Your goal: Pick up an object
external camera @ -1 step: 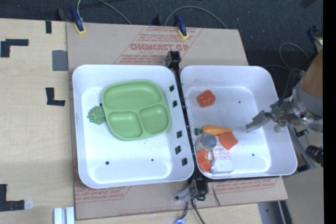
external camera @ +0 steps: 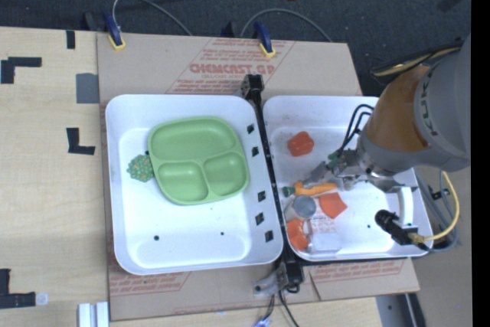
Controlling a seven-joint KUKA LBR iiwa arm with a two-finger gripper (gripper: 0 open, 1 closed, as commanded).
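The likeliest target was the cluster of small things in the right bin (external camera: 398,109): an orange stick-like piece (external camera: 320,187) lying beside an orange-red block (external camera: 332,204), a grey round piece (external camera: 305,205) just left of that, and a clear packet (external camera: 322,236) near the front wall. A separate red block (external camera: 301,143) sat apart, toward the far side. The gripper (external camera: 342,167) was low over the stick's right end; whether it was spread or closed could not be told, and nothing showed as held. The risk, as I judged it, was crowding: pieces touching one another could be pushed aside or pinched two at once, and the stick could slip out. The cluster lay close to the divider between the bins, leaving little room on the left. The left bin (external camera: 122,165) held a green plate (external camera: 200,159) with a small green ball (external camera: 141,167) at its left edge.
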